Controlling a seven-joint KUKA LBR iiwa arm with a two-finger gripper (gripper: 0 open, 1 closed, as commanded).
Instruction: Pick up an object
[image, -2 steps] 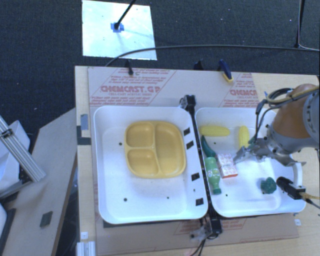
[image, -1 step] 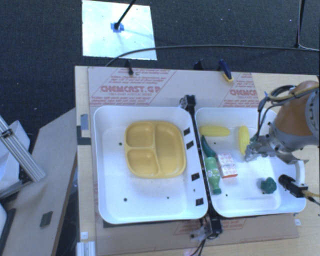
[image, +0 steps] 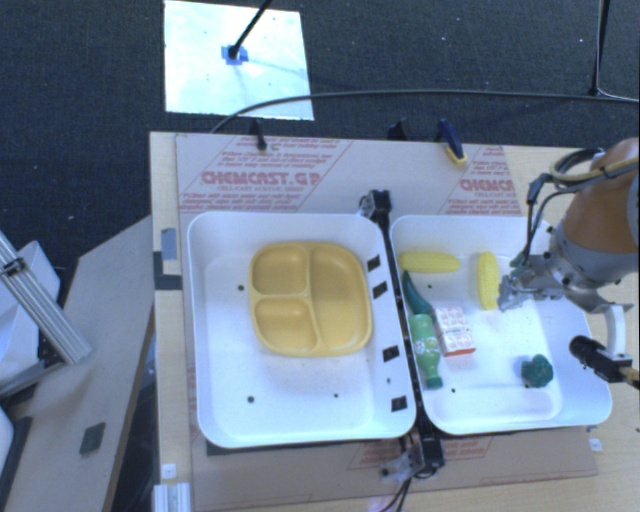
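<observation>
The right bin (image: 575, 408) holds two yellow banana-shaped pieces, one lying flat (image: 429, 263) and one upright (image: 487, 279). It also holds a green bottle (image: 423, 343) along its left wall, a small red and white box (image: 455, 330) and a dark green lump (image: 537, 371). My gripper (image: 512, 293) hangs low over the right bin, just right of the upright yellow piece. The grey and orange arm (image: 600, 225) reaches in behind it from the right.
The left bin (image: 220, 400) holds a yellow divided plate (image: 308, 298). A black clip-studded divider (image: 392, 310) separates the bins. A cable (image: 380, 96) runs across the back, and a blue clamp (image: 451, 141) sits at the board's far edge.
</observation>
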